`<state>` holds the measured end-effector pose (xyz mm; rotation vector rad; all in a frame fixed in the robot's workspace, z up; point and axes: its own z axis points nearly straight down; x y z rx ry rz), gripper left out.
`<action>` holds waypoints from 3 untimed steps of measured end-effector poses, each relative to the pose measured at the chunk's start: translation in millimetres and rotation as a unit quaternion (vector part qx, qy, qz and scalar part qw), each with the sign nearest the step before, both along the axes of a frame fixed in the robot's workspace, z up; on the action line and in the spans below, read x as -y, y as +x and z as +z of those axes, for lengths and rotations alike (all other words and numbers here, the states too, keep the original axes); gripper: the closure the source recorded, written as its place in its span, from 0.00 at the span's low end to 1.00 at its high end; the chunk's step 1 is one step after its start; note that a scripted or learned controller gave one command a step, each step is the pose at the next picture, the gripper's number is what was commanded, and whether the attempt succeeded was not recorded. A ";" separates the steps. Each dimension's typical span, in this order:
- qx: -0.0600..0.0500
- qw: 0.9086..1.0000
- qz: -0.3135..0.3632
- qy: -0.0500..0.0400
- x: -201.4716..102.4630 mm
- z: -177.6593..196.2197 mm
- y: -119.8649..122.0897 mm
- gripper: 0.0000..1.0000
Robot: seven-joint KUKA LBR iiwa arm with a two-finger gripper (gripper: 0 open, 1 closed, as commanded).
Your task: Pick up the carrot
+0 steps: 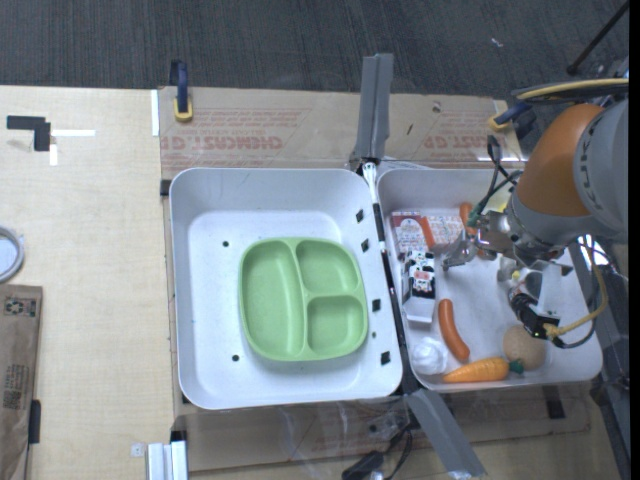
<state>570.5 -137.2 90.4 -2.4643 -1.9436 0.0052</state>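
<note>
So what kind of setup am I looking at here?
Most likely a lab pick-and-place bench: two white bins clamped side by side, the robot arm reaching in, and toy food such as the carrot beside a green divided plate.

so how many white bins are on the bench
2. The left bin holds a green divided plate. The right bin holds the carrot at its near edge among other items, with the arm above it.
</note>
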 end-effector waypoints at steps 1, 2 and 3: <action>0.000 0.984 -0.176 -0.001 -15.0 73.6 -67.9 0.00; 0.001 0.952 -0.308 -0.001 -39.6 4.8 -93.0 0.00; 0.000 0.951 -0.309 -0.001 -39.0 12.9 -93.2 1.00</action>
